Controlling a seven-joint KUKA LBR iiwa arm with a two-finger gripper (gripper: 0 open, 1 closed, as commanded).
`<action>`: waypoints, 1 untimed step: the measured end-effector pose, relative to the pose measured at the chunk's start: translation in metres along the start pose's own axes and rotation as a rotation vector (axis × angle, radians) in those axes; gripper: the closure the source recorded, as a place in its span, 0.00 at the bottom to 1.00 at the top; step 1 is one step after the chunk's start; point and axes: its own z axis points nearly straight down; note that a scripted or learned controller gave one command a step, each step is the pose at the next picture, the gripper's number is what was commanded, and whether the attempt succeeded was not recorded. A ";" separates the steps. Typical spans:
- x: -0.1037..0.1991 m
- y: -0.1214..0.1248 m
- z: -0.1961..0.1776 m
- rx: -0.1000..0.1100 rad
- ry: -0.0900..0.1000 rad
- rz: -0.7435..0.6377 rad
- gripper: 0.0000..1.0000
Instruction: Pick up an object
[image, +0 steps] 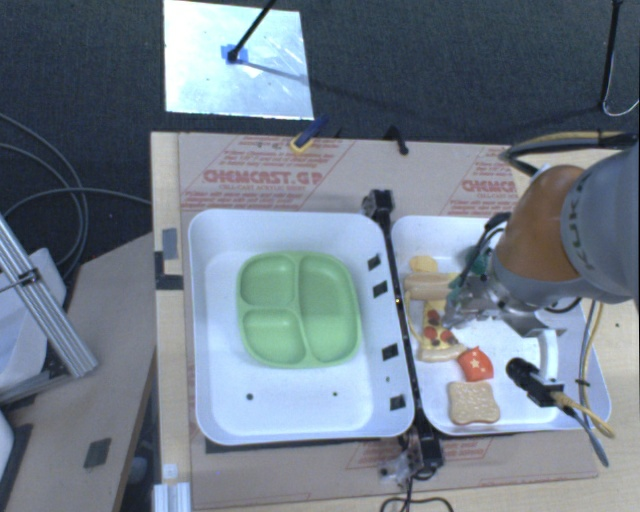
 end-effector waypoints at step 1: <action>-0.068 0.020 -0.007 0.008 -0.004 0.002 1.00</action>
